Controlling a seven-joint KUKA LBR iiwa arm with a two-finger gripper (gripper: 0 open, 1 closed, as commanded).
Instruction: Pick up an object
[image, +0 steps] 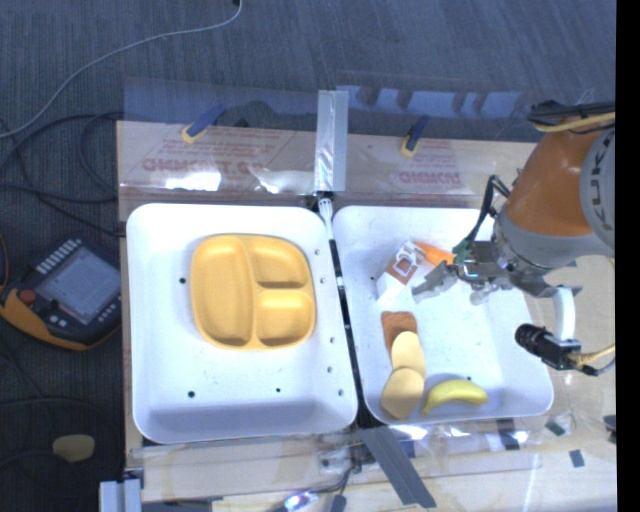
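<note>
The right bin (510, 375) holds a small white and orange carton (402, 266), an orange piece (433, 252) beside it, a brown slab (398, 322), two tan rounded pieces (405, 368) and a yellow banana (455, 395). My gripper (458, 287) hangs over the bin's upper middle, just right of the carton and the orange piece. Its fingers look spread and open, with nothing between them. The orange-banded arm (550, 195) comes in from the right.
The left bin (160, 385) bears a yellow compartment tray (253, 290). A teach pendant (65, 292) lies on the floor at the left. A black fitting on a cable (545, 343) hangs off the arm over the right bin's right side.
</note>
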